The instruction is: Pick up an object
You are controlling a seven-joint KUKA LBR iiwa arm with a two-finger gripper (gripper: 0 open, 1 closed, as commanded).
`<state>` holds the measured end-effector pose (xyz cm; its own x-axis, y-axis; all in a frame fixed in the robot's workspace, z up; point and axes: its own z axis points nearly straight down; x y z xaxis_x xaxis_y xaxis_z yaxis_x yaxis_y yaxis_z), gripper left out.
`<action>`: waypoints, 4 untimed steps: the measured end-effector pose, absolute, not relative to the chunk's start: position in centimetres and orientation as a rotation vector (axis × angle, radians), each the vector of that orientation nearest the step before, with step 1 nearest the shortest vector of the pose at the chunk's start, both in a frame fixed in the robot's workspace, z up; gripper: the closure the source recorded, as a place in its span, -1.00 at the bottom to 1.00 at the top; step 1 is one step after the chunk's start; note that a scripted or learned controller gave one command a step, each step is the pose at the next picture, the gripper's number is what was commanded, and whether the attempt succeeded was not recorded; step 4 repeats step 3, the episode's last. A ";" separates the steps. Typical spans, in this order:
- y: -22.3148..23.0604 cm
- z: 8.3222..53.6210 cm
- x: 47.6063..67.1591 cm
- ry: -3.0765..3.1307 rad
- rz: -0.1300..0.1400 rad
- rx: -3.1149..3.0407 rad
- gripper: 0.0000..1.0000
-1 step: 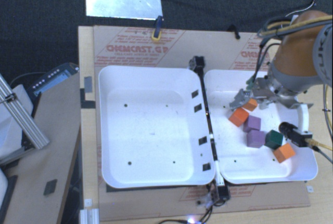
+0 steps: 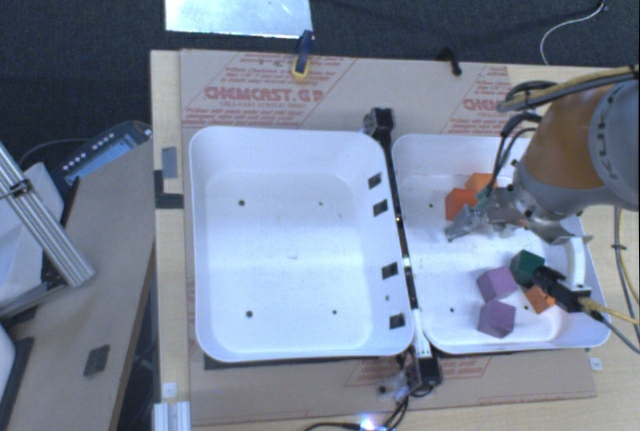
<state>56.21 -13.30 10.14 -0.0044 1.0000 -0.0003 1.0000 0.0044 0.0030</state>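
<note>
Orange block (image 2: 462, 199) — sits in the right bin (image 2: 430, 259), upper middle, with a second orange piece (image 2: 480, 183) touching it on the far side. The gripper (image 2: 462, 222) hangs right at its near edge, the grey fingers (image 2: 455, 229) pointing left and down into the bin floor. Whether the fingers are spread or clenched I cannot tell; nothing is seen between them, so no grasp yet by my reading.

To do the step well, I judge the fingers want to straddle the one block alone, not the pair (the two orange pieces crowd each other), and come down square rather than at a slant.

Other candidates lie nearer the front: two purple blocks (image 2: 494, 283) close together, a dark green block (image 2: 526, 266) and a small orange block (image 2: 540, 299) beside the arm's cabling.

Room — open white floor lies left of the orange block toward the divider (image 2: 392, 219) between the bins. The left bin (image 2: 215, 219) offers wide free space. The right bin's far wall is near the orange pair; the arm (image 2: 575, 154) itself closes off the right side.
</note>
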 end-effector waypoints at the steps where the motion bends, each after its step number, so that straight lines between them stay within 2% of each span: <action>1: -12.8 8.8 62.4 2.225 0.006 2.210 -1.00; 2: -12.9 9.9 62.2 2.224 0.005 2.213 1.00; 3: -7.9 18.5 67.2 2.227 0.012 2.204 1.00; 4: -7.9 18.5 67.2 2.227 0.012 2.204 1.00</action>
